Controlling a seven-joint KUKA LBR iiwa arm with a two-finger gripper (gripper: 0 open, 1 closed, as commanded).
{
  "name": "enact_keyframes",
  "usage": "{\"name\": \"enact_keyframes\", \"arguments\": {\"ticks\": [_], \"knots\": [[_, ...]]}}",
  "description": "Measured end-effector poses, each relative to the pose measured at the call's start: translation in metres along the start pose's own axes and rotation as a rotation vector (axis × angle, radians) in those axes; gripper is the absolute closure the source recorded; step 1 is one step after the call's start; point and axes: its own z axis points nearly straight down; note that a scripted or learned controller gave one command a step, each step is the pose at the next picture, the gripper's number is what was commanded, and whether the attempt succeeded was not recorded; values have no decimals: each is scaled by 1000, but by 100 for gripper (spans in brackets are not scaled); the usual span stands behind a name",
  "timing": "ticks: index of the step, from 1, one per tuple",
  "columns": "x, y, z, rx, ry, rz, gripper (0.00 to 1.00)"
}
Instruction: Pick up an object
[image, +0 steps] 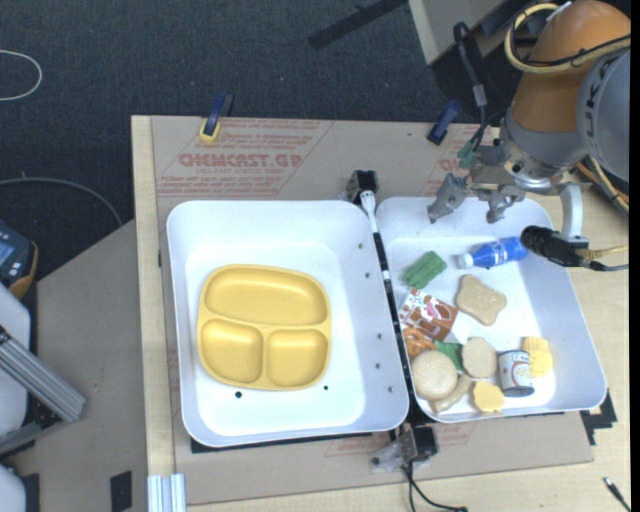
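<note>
Camera view: the claw (474, 203) hangs over the far edge of the right bin (575, 300), fingers spread apart, nothing between them. Candidate objects lie nearer: blue bottle (497, 252), green block (424, 269), toast slice (481, 299). Risk, as I judge it: the bottle is round and may roll aside as the fingers close.

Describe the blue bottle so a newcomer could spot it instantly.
Start at the right bin, the one crowded with toy food. Near its far edge, just below the gripper, lies the blue bottle on its side. It is the only blue item; its neighbours are green and tan.
</note>
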Motion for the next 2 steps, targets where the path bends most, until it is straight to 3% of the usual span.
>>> {"name": "enact_keyframes", "arguments": {"ticks": [1, 2], "knots": [[0, 3, -9, -15, -2, -2, 0], [1, 0, 34, -9, -1, -2, 0]]}}
